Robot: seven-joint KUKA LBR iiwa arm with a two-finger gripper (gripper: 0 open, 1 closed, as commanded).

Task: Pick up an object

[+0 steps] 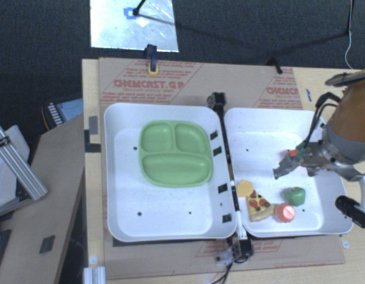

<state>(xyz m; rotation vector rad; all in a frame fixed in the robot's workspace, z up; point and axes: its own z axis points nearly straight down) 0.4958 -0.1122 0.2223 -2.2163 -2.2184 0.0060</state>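
Note:
In the right bin (259,135) lie a pizza slice toy (258,206), a small yellow piece (245,187), a pink round piece (285,213) and a green pepper-like toy (295,195), all near its front edge. My gripper (284,168) hangs over the right bin's middle, above and left of the green toy, reaching in from the right. Nothing shows between its fingers.
The left bin (123,218) holds a green divided plate (174,153). A black divider with clips (225,158) runs between the bins. The arm's orange band and grey body (351,123) hang over the right bin's right side.

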